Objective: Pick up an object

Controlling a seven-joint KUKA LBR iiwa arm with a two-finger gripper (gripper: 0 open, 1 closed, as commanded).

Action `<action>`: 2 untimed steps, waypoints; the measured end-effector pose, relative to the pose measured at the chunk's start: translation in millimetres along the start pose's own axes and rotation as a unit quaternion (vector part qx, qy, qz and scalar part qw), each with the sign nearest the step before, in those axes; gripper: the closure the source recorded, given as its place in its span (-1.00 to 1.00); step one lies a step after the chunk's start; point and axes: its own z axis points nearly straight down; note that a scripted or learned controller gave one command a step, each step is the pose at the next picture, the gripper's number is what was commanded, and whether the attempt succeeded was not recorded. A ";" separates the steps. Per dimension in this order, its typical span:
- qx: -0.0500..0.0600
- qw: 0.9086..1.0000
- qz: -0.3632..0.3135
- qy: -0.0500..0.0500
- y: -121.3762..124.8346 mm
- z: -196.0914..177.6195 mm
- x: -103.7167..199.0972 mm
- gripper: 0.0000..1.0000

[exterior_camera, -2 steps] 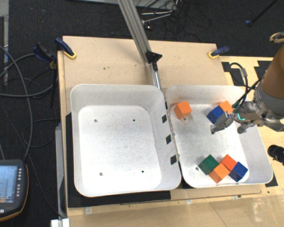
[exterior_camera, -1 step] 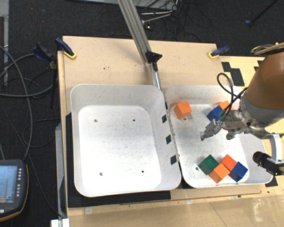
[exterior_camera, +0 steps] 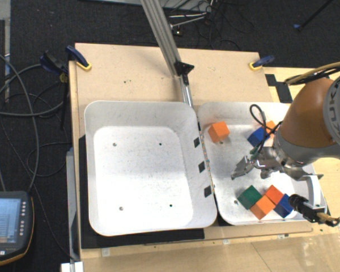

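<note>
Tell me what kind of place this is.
Probably a robotics lab: a wooden bench bearing two white bins, a robot arm over coloured blocks, and a teach pendant among floor cables.

We see two bins side by side on the bench (exterior_camera: 226,67), the left bin (exterior_camera: 96,152) touching the right bin (exterior_camera: 215,109). In the right one, a lone block (exterior_camera: 218,132) lies near its far left corner (well apart from the rest), a cluster of blocks (exterior_camera: 263,202) sits at the near edge, and the gripper (exterior_camera: 243,168) hangs between them.
</note>
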 end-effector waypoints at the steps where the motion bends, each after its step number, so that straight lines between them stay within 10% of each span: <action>1: -0.002 1.000 0.000 -0.001 -0.4 53.4 0.4 -1.00; 2: -0.004 1.000 0.000 -0.001 1.2 40.3 0.1 1.00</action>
